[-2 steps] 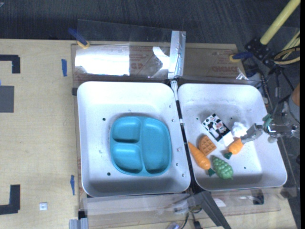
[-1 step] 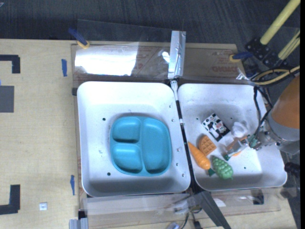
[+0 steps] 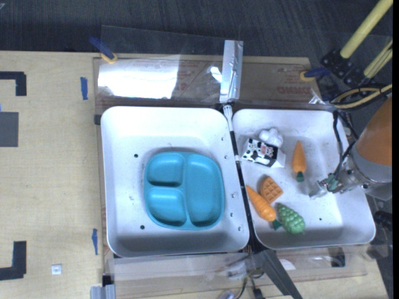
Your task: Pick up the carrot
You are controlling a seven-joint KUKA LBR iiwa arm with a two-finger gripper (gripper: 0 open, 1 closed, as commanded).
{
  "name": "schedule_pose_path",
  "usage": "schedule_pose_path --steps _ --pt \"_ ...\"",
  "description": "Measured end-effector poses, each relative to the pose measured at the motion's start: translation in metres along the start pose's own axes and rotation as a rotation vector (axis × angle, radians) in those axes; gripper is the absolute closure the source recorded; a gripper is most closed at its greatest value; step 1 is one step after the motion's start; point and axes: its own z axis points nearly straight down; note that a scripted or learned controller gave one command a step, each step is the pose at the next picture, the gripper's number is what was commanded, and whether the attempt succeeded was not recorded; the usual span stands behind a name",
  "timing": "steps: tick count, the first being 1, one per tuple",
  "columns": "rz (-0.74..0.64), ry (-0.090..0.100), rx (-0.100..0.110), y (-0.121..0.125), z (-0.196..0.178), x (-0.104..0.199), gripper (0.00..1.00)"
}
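Two shallow white plastic bins are sitting side by side on the pale wooden surface [image 3: 43, 185]. The left bin [image 3: 118, 136] is holding a turquoise plastic plate with three compartments [image 3: 184, 189]. In the right bin [image 3: 355, 223], a small orange carrot with a green stem [image 3: 299, 159] is lying upright in the view, just right of a black-and-white toy cow [image 3: 262, 149]. Below them, a waffle-patterned orange piece [image 3: 270, 188] is touching a second, longer orange carrot [image 3: 260, 204], with a knobbly green toy vegetable [image 3: 290, 219] just beside that. The gripper [image 3: 325, 185] is hovering low near the bin's right side, apart from both carrots and holding nothing between its fingers; how wide it is standing is too blurred to tell.
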Motion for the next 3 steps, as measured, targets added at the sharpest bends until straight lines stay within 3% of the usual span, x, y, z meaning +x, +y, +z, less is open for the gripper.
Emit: schedule_pose_path --steps 1,2,3 --pt "0.000 0.001 0.001 0.000 0.001 0.000 0.00" --pt "-0.048 0.000 0.002 0.078 0.025 -0.016 0.00" --pt "-0.073 -0.009 0.005 0.149 0.024 -0.004 0.00"
